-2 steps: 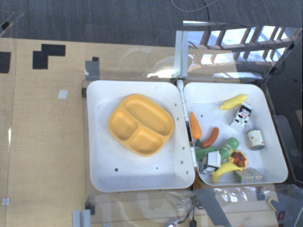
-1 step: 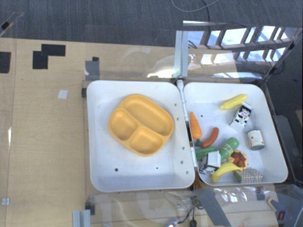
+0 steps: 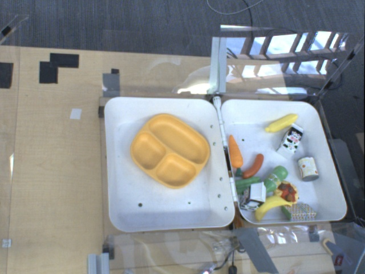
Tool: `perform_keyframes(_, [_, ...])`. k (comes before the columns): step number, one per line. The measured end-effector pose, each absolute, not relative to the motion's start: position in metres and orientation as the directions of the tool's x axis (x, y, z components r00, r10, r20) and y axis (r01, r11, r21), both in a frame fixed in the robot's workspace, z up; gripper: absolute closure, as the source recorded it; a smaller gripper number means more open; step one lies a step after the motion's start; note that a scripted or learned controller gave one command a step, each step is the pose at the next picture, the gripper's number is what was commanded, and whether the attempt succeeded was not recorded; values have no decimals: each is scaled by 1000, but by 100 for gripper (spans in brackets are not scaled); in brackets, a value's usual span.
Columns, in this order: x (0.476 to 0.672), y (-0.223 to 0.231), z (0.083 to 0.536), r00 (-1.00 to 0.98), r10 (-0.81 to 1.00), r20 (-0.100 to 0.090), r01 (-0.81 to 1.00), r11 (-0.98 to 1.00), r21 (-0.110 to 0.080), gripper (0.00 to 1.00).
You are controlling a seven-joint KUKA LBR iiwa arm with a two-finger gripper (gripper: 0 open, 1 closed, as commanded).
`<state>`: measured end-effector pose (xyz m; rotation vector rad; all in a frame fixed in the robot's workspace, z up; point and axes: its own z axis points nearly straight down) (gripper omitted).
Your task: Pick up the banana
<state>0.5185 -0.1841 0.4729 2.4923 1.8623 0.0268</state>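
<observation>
Tan desk carries two white bins. At 9 o'clock, the left bin holds a yellow divided plate. In the right bin, the banana lies clear toward 12 o'clock, its long axis running 8 to 2. A second yellow curved piece sits crowded at 6 o'clock. I cannot tell the hand's state; I'd judge an approach from 3 o'clock suits.

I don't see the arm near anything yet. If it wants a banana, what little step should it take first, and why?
Probably swing in over the right bin and stop above the banana at its far side. That one lies alone on bare white floor, clear of the small carton, whereas the other banana near the front is crowded among other toys.
</observation>
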Motion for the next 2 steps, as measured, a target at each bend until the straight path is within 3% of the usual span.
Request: perform_keyframes(2, [522,-183,497,270,963,-7,962,-269,51,100])
